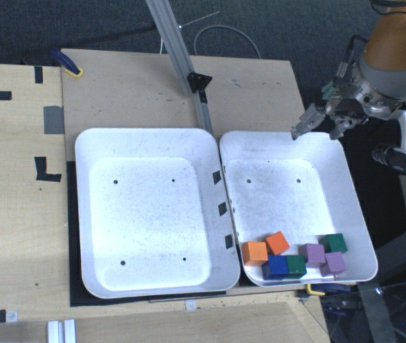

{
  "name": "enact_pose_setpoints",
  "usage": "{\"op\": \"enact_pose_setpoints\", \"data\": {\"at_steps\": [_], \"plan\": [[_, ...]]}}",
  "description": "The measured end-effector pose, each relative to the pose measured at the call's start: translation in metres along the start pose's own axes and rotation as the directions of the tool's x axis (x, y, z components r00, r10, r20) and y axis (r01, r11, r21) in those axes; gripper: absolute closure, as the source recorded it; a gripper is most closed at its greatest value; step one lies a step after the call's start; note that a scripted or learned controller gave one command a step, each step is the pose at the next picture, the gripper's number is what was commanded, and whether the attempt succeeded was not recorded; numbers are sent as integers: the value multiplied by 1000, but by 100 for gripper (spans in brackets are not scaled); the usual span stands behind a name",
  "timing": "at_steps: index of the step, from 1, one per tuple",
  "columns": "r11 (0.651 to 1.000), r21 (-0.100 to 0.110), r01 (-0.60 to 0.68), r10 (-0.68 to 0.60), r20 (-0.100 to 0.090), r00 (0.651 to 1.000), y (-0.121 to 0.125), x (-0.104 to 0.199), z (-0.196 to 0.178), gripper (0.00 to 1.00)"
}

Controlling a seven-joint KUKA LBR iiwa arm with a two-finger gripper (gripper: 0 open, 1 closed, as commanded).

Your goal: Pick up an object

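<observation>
Blocks (294, 256) cluster in right bin (346, 184); gripper (321, 123), fingers spread, hovers above its far rim.

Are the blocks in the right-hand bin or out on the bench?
In. All the blocks lie clustered on the right-hand bin floor, along its near edge.

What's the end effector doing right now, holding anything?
End effector: open, holding nothing, above the far rim of the right bin, away from the blocks at the near end.

Arm (392, 45): orange band above wrist, grey metal wrist below, black cables looped on top; dark grey pincer (317, 126).
</observation>
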State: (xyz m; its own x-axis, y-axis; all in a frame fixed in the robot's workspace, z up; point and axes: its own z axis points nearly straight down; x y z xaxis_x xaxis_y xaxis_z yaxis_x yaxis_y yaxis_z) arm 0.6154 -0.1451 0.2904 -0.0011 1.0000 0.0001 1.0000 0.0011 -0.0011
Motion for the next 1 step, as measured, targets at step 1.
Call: {"op": "enact_pose_setpoints", "data": {"at_steps": [1], "plan": [[1000, 8, 7, -7, -4, 1000, 5, 97, 92, 0]]}}
